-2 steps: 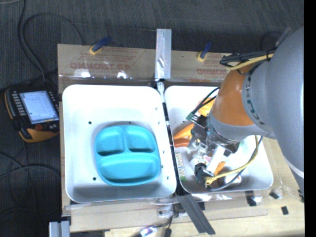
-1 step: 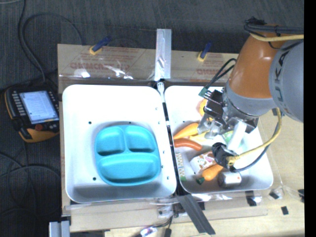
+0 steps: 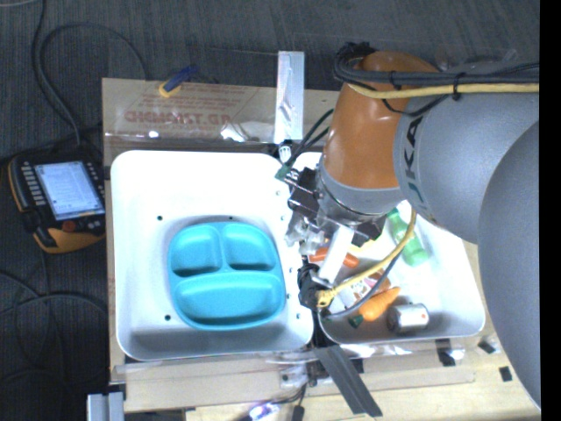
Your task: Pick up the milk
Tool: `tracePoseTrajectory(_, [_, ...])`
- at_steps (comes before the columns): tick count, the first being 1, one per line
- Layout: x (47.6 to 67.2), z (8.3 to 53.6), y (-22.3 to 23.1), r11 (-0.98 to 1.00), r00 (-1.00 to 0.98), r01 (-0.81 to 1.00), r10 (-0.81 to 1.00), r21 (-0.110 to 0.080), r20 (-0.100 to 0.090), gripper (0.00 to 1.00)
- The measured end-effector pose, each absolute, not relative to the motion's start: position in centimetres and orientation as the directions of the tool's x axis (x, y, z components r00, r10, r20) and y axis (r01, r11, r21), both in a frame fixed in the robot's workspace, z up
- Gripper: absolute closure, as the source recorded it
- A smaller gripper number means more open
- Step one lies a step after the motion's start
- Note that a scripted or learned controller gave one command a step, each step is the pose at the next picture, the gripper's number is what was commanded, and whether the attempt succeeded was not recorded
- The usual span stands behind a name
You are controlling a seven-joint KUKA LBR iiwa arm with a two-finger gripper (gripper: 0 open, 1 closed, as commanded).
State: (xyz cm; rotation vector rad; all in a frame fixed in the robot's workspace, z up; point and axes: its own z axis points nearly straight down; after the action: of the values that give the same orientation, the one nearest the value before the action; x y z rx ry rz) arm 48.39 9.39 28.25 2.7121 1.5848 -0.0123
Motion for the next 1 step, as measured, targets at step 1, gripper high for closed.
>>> tracePoseTrajectory(1, [49.1,25.71,15.51,-0.652,0.651,0.759,0.759,-0.002,-0.008,1.0])
